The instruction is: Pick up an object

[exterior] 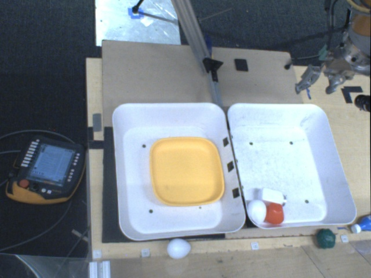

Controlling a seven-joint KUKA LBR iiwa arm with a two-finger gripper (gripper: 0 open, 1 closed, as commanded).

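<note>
Tool (319, 86) hangs spread and bare above the right bin's (333, 146) far corner, well apart from the orange-and-white object (273, 212) at that bin's near left corner.

Below me the surface (255, 88) is pale wood, with a brown cardboard sheet laid over its far half, toward twelve o'clock. Dark carpet (40, 68) runs all around it on the floor. At eleven o'clock a shiny metal plate (136, 13) lies on that carpet, a scrap of blue tape (136, 13) stuck on it. A grey pole (191, 22) slants down from twelve o'clock to a black clamp on the cardboard. At nine o'clock a control pendant (46, 172) rests on the floor, screen lit blue, its cable looping round it.
</note>
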